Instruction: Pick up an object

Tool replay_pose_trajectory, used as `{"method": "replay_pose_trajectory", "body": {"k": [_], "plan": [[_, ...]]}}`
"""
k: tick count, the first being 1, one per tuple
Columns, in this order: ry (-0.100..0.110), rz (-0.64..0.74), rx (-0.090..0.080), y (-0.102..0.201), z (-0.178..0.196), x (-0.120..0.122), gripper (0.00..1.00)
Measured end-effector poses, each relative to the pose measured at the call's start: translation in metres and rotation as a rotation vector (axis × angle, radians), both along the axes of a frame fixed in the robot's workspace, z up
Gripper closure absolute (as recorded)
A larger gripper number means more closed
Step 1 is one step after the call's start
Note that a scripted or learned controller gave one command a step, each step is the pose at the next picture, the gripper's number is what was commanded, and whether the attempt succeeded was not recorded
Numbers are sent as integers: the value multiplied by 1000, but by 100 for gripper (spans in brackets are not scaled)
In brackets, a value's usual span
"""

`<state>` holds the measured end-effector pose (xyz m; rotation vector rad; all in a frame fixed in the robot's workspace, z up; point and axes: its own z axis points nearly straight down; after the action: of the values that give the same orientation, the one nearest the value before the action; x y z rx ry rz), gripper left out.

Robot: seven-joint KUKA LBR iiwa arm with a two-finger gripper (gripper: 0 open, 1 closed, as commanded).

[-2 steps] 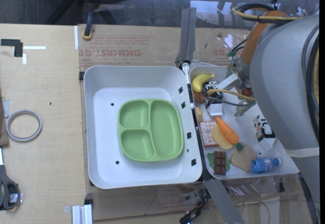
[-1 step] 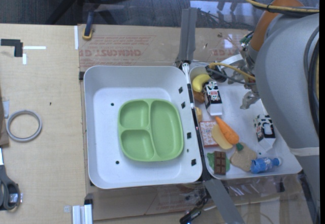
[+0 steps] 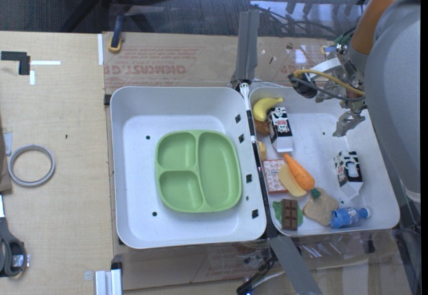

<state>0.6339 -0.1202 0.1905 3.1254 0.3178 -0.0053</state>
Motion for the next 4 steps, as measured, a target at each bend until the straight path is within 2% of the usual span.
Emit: {"method": "replay_pose_trajectory", "body": {"k": [1, 2, 3, 4], "plan": [[2, 127, 2, -21, -100, -62, 0], [1, 326, 4, -7, -100, -121, 0], [1, 0, 1, 3, -100, -73, 0], [1, 1, 0, 9, -100, -28, 0]]}}
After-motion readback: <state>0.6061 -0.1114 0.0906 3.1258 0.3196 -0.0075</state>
